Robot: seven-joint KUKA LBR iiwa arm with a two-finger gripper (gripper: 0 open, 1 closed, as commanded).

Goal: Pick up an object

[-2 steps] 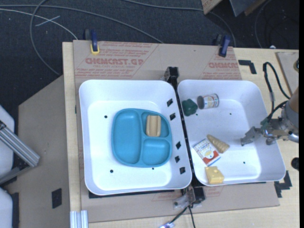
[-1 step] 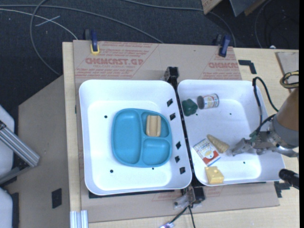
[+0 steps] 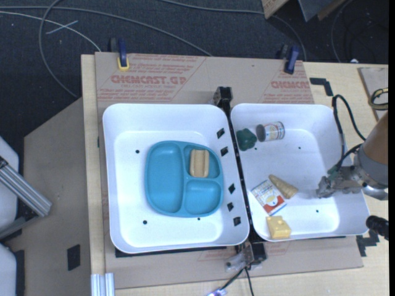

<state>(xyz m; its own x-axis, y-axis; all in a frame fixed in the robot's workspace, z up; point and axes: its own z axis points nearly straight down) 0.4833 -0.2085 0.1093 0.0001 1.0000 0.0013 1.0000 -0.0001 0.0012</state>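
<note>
In the right bin [image 3: 321, 119], toward its near edge: small red-and-white packet [image 3: 267, 197], tan cone [image 3: 283, 187] touching it, yellow block [image 3: 279, 227] at the near-left corner. Far-left corner: green lump [image 3: 247, 139] beside a small jar [image 3: 271, 131] lying on its side. Gripper [image 3: 326, 187] low by the right wall, nothing between its fingers; spread unclear. Left bin [image 3: 117, 165] carries a blue divided tray [image 3: 162, 184] with a tan block [image 3: 199, 163] in its far-right compartment.
</note>
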